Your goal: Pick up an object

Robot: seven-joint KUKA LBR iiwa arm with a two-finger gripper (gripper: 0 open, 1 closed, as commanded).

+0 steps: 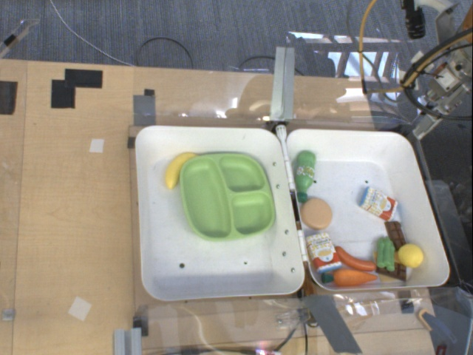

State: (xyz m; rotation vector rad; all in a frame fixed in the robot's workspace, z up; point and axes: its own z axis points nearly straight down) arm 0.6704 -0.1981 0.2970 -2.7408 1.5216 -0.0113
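From where I stand the arm is parked up at the far right corner, above the rim of the right bin rather than over its contents, so no object has been picked yet. The tool itself is lost among cables and brackets up there, and I cannot tell whether it is apart or together.

The trouble I would expect is crowding. Most of the pickable things sit bunched along the right bin's near edge: a small carton touching a sausage and a carrot, and beside them a green piece lying on a brown bar with a lemon pressed against both. A grab there could easily nudge a neighbour, catch two things, or strike the bin wall. The round lemon looks likely to roll away.

Safer targets seem to be the second carton, which lies well apart from the rest, or the tan disc. A green bottle lies tight along the divider, awkward to reach.

The left bin holds a green divided plate with a banana tucked at its far left edge.
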